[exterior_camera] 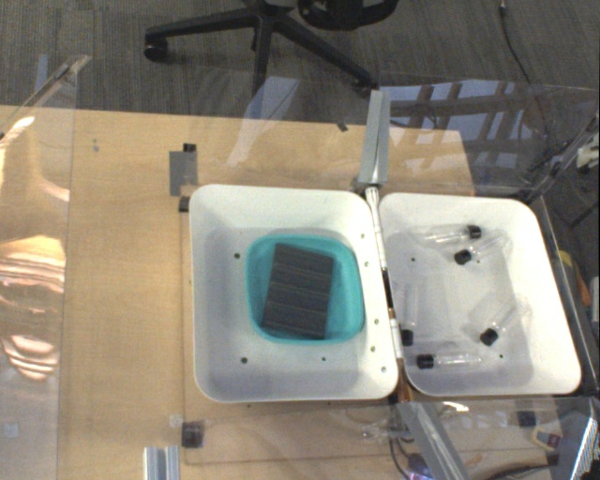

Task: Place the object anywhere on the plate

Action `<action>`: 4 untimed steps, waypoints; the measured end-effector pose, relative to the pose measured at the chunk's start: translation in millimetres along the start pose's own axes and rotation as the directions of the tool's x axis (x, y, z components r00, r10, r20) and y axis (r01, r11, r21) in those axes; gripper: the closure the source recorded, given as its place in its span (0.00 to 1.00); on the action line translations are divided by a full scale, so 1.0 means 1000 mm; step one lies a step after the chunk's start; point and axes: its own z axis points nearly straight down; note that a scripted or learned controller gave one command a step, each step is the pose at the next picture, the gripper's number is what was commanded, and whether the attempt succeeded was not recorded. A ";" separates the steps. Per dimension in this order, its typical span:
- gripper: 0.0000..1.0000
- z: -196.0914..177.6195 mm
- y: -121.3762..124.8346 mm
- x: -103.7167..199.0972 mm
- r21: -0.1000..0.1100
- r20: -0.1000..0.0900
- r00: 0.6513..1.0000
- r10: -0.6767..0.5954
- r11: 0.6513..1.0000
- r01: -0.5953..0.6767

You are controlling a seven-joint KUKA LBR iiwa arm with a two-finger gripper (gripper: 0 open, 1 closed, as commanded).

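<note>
Two shallow white bins are seen side by side on the wooden desk [112,281]. In the left bin [216,309] a teal plate [256,281] with rounded corners is set roughly at the centre of the floor. A dark grey ribbed block [299,291] is laid flat on that plate, slightly tilted from the plate's edges, with its long side running from far to near. The block is kept wholly within the plate's rim, and teal is left showing on all four sides of it. In the right bin [534,309] several clear tubes with black caps [461,255] are scattered, two toward the far side and the rest toward the near side; their exact number cannot be made out because the clear bodies are hard to tell from the white floor. A grey metal bar [375,141] is seen running away from the seam between the bins toward the far edge of the desk. Beyond the desk, on the carpet, the black base of an office chair [272,28] is seen. Whether the end effector is open or closed cannot be told, nor can the block's place relative to it be given.
</note>
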 end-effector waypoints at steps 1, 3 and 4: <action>0.00 0.000 0.007 -0.003 0.001 -0.001 0.993 0.119 0.993 -0.119; 0.00 0.001 0.045 0.059 0.001 0.000 0.948 0.318 0.948 -0.318; 0.00 0.000 0.052 0.071 0.000 -0.002 0.945 0.328 0.945 -0.328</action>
